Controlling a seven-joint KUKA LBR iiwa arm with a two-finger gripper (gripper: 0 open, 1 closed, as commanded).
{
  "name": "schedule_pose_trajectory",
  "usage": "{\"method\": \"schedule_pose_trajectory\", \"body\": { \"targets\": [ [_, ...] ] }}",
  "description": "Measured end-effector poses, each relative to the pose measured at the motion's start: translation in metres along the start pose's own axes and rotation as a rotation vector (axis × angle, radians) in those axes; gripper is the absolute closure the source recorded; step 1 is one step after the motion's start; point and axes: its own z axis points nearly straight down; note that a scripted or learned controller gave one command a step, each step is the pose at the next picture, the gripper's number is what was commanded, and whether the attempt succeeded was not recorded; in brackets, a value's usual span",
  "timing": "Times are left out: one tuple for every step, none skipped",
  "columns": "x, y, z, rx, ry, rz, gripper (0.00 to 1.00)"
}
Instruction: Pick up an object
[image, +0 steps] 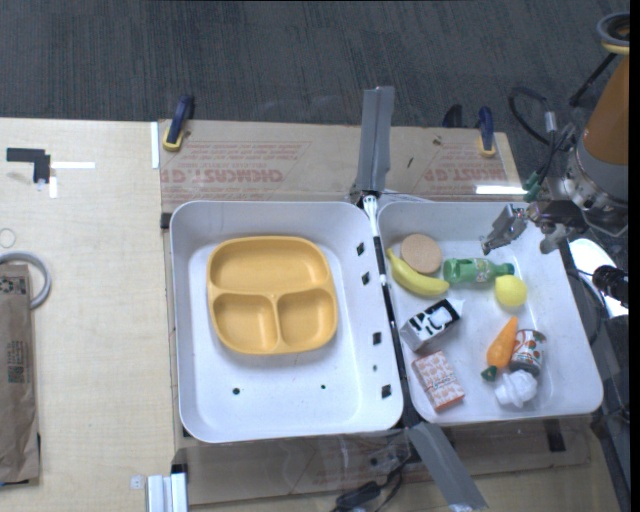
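**Ana:** Where's the arm right now?

**Ben:** Up at the far right corner of the right bin (590, 400). The gripper (527, 230) hangs over the rim there, fingers spread, nothing between them. So I'd call this the approach stage: no object chosen by contact yet.

**Ana:** What's on offer?

**Ben:** All the pickable things lie in that right bin. A banana (415, 275) and a brown round piece (421, 252) sit near the far left corner, by the divider. A green bottle (476, 269) lies on its side along the far edge, with a lemon (511, 291) just beside it. Mid-bin there's a black-and-white carton (432, 323); near the front edge, a patterned box (438, 381), a carrot (501, 344), a small can (528, 352) and something white and crumpled (516, 390), possibly a wrapper, though it's too washed out to be sure.

**Ana:** And the left bin (190, 330)?

**Ben:** It holds only a yellow divided tray (271, 294).

**Ana:** Next move?

**Ben:** My guess: the bottle or lemon is closest. The arm needs to swing inward, centre over one, descend with the fingers either side, then close. The lemon could roll.
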Motion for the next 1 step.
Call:
{"method": "schedule_pose_trajectory", "body": {
  "targets": [
    [-0.0241, -0.0627, 0.1472, -0.001, 0.001, -0.227, 0.00]
  ]
}}
